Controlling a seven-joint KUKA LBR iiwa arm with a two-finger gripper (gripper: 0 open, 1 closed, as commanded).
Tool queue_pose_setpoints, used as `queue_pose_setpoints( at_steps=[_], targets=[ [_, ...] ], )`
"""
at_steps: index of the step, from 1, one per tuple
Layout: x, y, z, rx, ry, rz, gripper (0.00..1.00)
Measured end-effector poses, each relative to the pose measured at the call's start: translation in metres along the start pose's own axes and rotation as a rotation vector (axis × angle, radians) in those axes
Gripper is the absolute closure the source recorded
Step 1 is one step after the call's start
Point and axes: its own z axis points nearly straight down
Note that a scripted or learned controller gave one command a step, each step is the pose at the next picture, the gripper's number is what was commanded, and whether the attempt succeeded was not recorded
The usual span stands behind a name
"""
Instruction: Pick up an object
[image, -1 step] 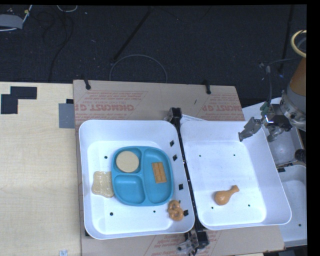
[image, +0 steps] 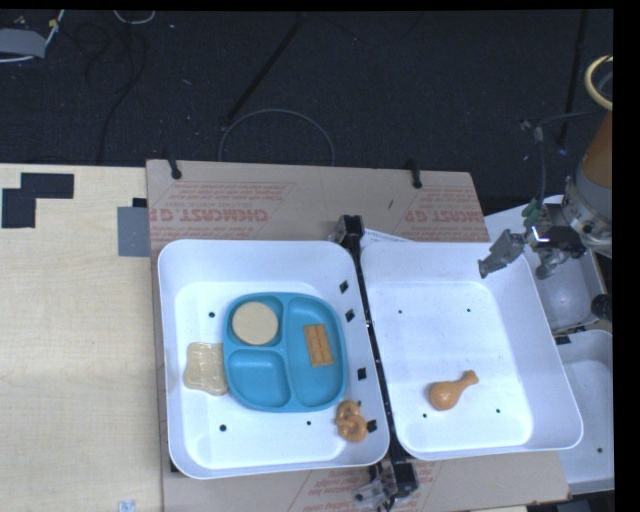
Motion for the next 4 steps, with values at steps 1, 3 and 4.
queue_pose_setpoints(
  at_steps=[1,3,4],
  targets=[
    [0.0,0.01,0.056,0.006,0.001,0.0,0.0],
    [-0.002,0.015,0.162,0.005,0.001,0.001,0.0],
    [-0.003,0.016,0.149,0.003,0.001,0.003,1.0]
  ],
)
